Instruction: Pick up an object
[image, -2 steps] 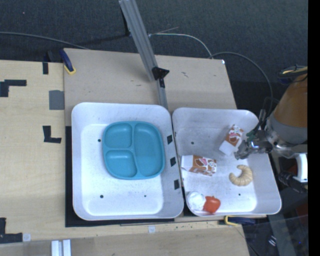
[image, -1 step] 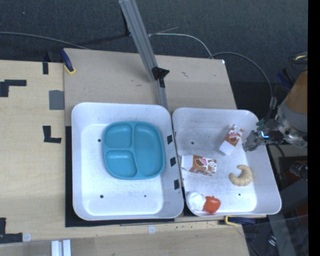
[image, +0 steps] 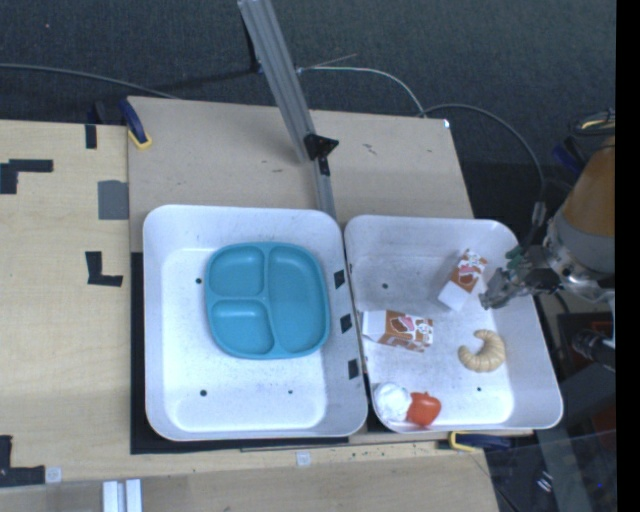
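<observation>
Hovering just right of the small carton (image: 464, 278), the hand (image: 497, 292) (grip state unclear) touches nothing.

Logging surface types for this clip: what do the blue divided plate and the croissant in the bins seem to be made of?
The blue divided plate looks like moulded plastic with a smooth, matte-to-satin finish: uniform teal colour, rounded compartment ridges. The croissant is probably a plastic or rubber toy, evenly tan with soft ridges; real pastry cannot be ruled out at this resolution.
</observation>
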